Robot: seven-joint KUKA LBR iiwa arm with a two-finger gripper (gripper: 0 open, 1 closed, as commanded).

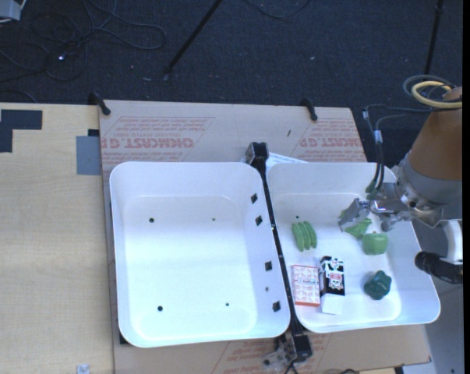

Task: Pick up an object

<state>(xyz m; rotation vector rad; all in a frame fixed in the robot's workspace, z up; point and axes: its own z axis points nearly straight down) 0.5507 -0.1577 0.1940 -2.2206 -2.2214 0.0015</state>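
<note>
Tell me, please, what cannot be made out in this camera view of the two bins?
- Pincer: in the camera view, too small and blurred to tell whether it is open, or touches the pale green lump beside it.
- Grey arm with orange band: cut off by the right edge.
- Red-and-white printed card and black-and-white small carton: print too small to read.
- Dark teal rounded object: shape blurred.
</note>
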